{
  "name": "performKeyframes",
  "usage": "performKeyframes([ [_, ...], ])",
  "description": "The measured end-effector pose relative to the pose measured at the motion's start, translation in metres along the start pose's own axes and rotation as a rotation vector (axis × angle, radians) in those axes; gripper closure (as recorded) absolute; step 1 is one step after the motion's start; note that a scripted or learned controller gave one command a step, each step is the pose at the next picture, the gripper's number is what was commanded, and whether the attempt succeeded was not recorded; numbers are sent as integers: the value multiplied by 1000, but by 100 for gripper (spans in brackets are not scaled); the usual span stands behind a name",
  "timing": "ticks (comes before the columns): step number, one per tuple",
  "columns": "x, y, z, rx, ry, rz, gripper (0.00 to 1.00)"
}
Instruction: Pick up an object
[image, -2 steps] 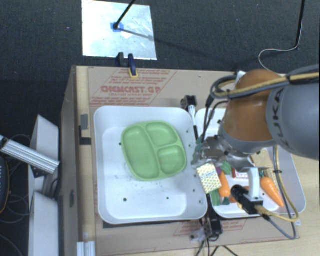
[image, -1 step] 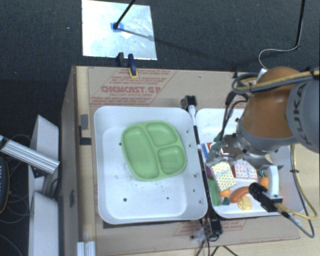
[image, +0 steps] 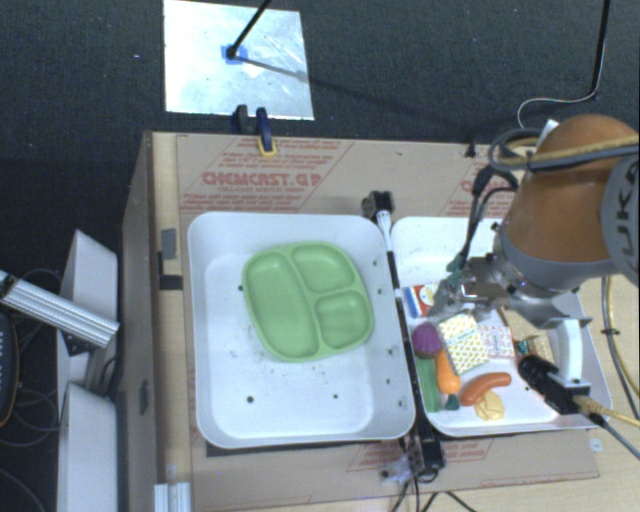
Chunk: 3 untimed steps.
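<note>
Two bins: I see a shallow white left bin (image: 215, 400) and a shallow white right bin (image: 420, 240) side by side on my bench.
Arm: my grey arm with its orange band (image: 570, 200) comes in from the right and hangs over the right bin.
Pincer: the metal two-finger pincer (image: 458, 292) sits low over the upper middle of the right bin; its tips are a dark blur to me, so I cannot tell whether they are apart or together, and I see nothing clearly held.
Just below the pincer: a yellow-and-white checked soft packet (image: 466, 345), possibly touching the tips.
Below and left of the pincer: a purple rounded toy (image: 428, 339), then an orange carrot-shaped toy (image: 447, 373).
Further below: an orange-red sausage-shaped toy (image: 485, 383) beside a small yellow lumpy toy (image: 490, 404).
Well to the left of the pincer: a pale green plastic three-compartment plate (image: 308, 300), lying flat in the left bin.
</note>
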<state>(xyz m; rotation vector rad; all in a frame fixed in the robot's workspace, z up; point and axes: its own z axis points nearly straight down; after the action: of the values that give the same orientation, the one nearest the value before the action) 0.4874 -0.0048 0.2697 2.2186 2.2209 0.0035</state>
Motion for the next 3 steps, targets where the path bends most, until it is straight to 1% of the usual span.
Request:
performKeyframes([
  [1, 36, -1, 17, 2, 1, -2, 100],
  [2, 27, 0, 11, 1, 1, -1, 100],
  [3, 48, -1, 25, 3, 0, -3, 100],
])
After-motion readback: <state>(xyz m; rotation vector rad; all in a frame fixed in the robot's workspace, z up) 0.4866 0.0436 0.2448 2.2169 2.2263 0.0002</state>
